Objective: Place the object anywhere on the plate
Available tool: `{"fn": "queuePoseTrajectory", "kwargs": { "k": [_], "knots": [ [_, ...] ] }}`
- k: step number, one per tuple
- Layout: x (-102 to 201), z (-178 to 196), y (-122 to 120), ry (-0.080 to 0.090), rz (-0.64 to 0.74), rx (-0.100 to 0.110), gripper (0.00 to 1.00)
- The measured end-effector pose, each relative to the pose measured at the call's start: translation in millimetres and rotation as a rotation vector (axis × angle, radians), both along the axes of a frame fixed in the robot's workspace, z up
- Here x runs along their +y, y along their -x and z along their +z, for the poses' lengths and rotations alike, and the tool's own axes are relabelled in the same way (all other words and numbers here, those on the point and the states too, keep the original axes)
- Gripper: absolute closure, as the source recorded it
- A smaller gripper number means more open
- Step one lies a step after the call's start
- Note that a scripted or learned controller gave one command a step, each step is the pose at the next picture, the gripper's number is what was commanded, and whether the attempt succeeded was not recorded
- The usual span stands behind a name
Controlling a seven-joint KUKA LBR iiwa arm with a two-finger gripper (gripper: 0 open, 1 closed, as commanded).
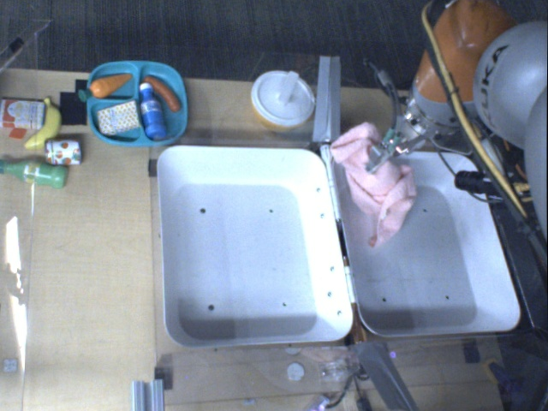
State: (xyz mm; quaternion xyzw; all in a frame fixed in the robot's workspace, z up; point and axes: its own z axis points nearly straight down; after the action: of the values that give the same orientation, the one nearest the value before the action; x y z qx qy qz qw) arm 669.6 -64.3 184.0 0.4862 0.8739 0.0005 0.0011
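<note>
Two shallow white bins sit side by side on the bench: left bin [244, 247] and right bin [437, 268]. Arm [505, 67] enters from the right of the view, grey with the orange band above the wrist, reaching down over the upper left corner of the right bin.

Gripper [383, 154] is at the top of the pink cloth [377, 187]. Fingers are closed on a fold of the cloth; fabric is visibly pinched between them. Cloth hangs bunched from the grip, its lower tail drooping down over the right bin's floor, upper left part lying against the bin's left wall next to the divider between the bins. Cannot tell whether the tail touches the floor.

Blue sectioned plate [175, 101] sits on the bench beyond the left bin, at upper left, well apart from the cloth. Its compartments hold an orange carrot-like toy [111, 85], a blue bottle [152, 112], a sausage-like piece [169, 95] and a pale patterned item [118, 118].

Other bench items: white lidded cup [282, 98] behind the bins near the divider; yellow banana [47, 123], small carton [21, 115], small can [62, 151] and green bottle [34, 173] at far left
</note>
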Motion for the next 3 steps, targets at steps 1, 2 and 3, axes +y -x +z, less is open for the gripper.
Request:
{"fn": "queuePoseTrajectory", "kwargs": {
  "k": [1, 2, 3],
  "knots": [
    [1.5, 40.3, -1.8, 0.0, 0.006, -0.002, 1.0],
    [59.0, 41.5, 19.9, 0.0, 0.41, 0.0, 1.0],
    [102.8, 49.5, 36.1, 0.0, 0.811, -0.001, 1.0]
  ]
}}
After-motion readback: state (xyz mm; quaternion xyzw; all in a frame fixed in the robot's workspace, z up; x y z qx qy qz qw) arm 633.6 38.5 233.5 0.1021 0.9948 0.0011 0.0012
